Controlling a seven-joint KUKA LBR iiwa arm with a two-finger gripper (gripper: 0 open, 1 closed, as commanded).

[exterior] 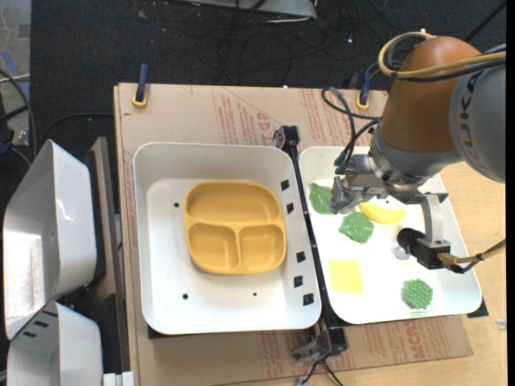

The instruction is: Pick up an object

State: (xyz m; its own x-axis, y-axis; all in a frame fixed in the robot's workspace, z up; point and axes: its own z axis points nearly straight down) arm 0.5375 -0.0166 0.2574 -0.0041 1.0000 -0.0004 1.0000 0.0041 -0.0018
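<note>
While gripper (348,193) hung low over right bin (463,296), finger opening could not be told; nothing seen held. Crowding risk: green piece (356,228) at 6 o'clock, yellow banana-like piece (383,213) at 4 o'clock, near-touching; descent might nudge both, miss.

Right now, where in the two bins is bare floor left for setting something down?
Left bin: a bare band around the yellow tray. Right bin: a patch between yellow square and green disc. Crowded under the end effector, by the green pieces.
</note>
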